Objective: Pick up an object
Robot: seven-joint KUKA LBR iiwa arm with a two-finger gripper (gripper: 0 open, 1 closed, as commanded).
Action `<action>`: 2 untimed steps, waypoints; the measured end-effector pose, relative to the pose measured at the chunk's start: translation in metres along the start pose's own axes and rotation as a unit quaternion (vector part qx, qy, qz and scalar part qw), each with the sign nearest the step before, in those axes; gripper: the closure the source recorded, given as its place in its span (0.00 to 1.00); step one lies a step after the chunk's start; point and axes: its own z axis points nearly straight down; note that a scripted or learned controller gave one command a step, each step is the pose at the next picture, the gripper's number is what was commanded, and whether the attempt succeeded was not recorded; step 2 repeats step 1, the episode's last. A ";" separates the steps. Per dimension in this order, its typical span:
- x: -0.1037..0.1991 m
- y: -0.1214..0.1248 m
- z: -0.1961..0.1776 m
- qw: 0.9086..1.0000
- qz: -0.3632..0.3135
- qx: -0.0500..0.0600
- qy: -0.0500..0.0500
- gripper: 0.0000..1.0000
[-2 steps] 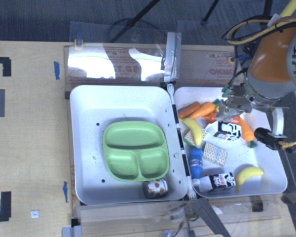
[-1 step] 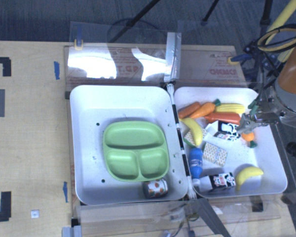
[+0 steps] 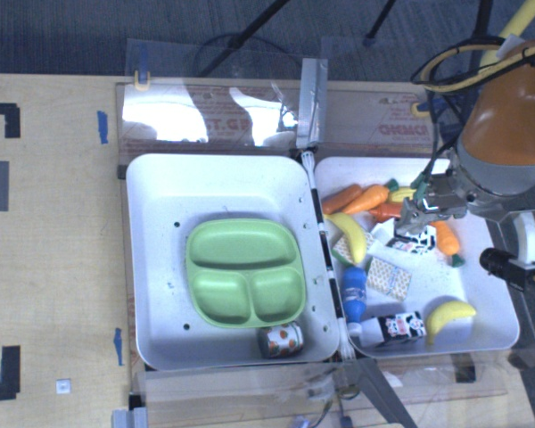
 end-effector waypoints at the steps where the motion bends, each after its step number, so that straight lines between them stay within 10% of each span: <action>1: 0.084 0.018 0.039 0.988 0.155 0.002 0.001 1.00; 2: 0.084 0.018 0.039 0.988 0.155 0.002 0.001 1.00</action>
